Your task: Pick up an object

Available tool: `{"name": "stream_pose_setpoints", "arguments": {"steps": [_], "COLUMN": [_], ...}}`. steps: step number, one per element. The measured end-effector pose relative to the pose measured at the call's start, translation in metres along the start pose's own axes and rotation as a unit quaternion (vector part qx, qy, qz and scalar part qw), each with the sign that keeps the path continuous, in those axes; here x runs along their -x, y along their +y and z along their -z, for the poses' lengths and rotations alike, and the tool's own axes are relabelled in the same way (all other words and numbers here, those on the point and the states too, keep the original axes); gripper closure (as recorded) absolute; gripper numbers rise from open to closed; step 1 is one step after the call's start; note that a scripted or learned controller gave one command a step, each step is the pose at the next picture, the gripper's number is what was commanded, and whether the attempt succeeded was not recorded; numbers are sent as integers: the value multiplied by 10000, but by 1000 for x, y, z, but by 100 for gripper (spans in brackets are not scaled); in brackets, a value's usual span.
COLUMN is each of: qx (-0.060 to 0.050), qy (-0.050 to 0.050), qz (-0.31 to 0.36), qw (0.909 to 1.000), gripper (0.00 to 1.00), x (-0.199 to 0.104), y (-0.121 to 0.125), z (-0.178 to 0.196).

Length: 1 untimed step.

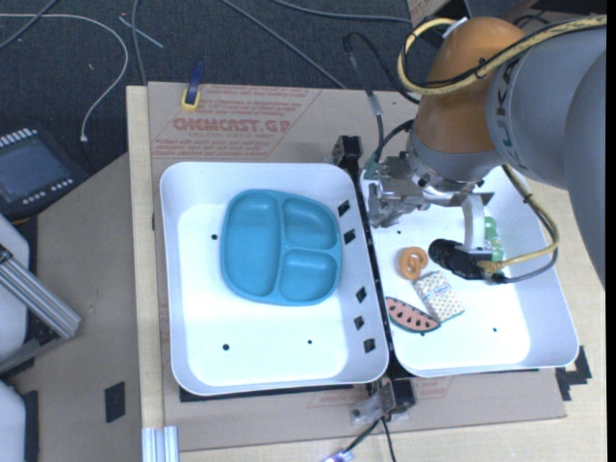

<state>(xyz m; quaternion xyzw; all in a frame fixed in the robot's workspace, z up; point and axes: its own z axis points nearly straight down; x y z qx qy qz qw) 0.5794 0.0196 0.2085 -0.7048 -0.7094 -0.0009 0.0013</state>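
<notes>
The tabletop [260, 114] carries two shallow white bins side by side, with their inner rims touching. The grey arm [549, 94] enters from the right and covers the upper right part of the right bin [539, 306]. Its orange band [462, 85] sits above the wrist, and the wrist points down and to the left.

The left bin [192, 354] holds one blue divided plate [279, 248], set towards the upper middle. Bare floor runs along the left wall and across the whole lower part.

The right bin has bare floor along its lower and right edges.

The gripper [383, 205] hangs over the upper left corner of the right bin, close to the shared rim. Whether it is open or closed cannot be told from this view, and no object is seen in it.

The candidate objects lie in the left half of the right bin, below the gripper:
- A watermelon slice toy [413, 316] lies lowest, near the shared rim.
- A patterned packet [440, 295] lies just above and right of the slice.
- A small orange pretzel [413, 262] lies nearest the gripper, apart from it.
</notes>
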Motion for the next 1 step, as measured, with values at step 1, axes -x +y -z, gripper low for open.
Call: {"name": "stream_pose_setpoints", "arguments": {"steps": [1], "qx": [-10], "qy": [2], "qz": [0], "qw": [10000], "gripper": [100], "x": [-52], "y": [-18], "z": [11]}}
